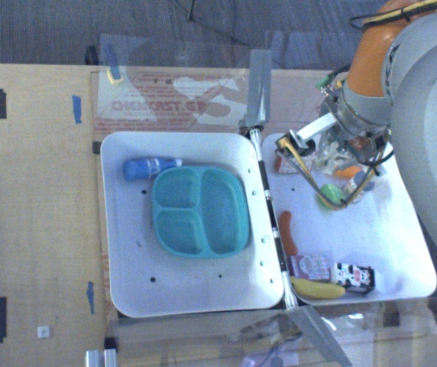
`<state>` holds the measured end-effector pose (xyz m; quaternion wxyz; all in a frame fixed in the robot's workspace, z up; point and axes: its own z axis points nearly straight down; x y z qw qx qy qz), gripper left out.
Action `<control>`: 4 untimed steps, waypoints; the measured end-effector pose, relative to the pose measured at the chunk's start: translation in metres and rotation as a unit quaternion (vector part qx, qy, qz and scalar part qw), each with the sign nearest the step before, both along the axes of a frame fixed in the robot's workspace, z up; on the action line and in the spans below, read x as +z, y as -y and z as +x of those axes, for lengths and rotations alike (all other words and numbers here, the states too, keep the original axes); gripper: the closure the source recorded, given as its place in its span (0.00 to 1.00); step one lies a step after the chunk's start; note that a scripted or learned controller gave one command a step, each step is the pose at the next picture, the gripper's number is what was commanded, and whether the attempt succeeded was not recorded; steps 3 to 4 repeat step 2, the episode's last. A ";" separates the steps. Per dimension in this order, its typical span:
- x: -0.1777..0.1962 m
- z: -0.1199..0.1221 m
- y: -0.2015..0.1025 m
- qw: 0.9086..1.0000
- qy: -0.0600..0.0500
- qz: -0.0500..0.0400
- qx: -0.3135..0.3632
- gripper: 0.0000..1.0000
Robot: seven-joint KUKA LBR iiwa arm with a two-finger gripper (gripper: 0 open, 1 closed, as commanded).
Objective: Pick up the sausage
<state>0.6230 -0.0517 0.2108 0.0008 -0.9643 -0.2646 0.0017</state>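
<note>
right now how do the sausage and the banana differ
The sausage is reddish-brown; the banana is yellow. The sausage lies lengthwise along the right bin's left wall, while the banana lies crosswise at its near edge. The sausage looks thinner. Both are long, slightly curved, and rest in the same bin.

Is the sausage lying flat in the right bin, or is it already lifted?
Lying flat. The sausage rests on the right bin floor beside its left wall, apart from the gripper, which is over the bin's far part.

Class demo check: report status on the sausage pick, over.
Gripper at the right bin's far end, nothing visibly held. Sausage lies by the bin's left wall, untouched. Small packet and banana just beyond it.
</note>
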 end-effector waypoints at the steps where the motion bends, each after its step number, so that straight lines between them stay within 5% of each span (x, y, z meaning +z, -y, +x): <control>1: 0.000 0.000 -0.002 1.000 0.000 0.000 0.002 0.00; 2: -0.027 -0.100 0.013 1.000 0.000 0.001 0.007 0.00; 4: -0.027 -0.100 0.013 1.000 0.000 0.001 0.007 0.00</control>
